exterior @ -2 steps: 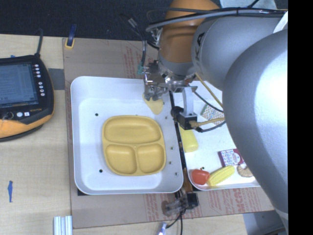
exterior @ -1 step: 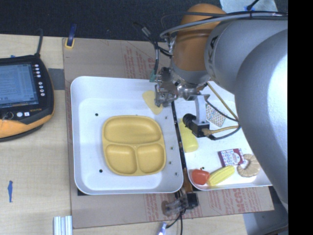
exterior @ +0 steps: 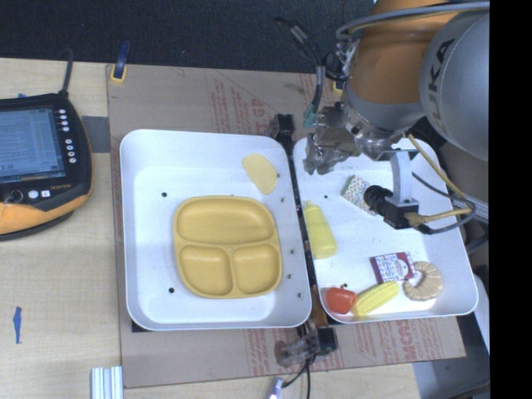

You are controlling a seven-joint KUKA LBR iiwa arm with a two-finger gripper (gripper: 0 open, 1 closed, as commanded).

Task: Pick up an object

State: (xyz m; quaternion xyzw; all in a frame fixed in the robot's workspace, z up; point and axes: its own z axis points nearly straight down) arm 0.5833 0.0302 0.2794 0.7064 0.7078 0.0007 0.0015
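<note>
My gripper (exterior: 320,163) hangs over the far left corner of the right bin (exterior: 453,248), near the divider between the bins. Nothing shows in its grasp. Below it in that bin lie a yellow block (exterior: 320,233) along the left wall and a small patterned packet (exterior: 356,191) just to the gripper's right. At the bin's near edge sit a red piece (exterior: 338,299), a yellow corn cob (exterior: 376,297), a red-and-white packet (exterior: 391,266) and a tan ring-shaped cookie (exterior: 425,281). The left bin (exterior: 141,223) holds a yellow divided plate (exterior: 226,246) and a pale yellow slice (exterior: 260,173).
A teach pendant (exterior: 33,152) with a lit screen lies on the bench at far left. A black fitting with cables (exterior: 395,209) reaches across the right bin below the arm. Brown cardboard (exterior: 208,90) lies under both bins.
</note>
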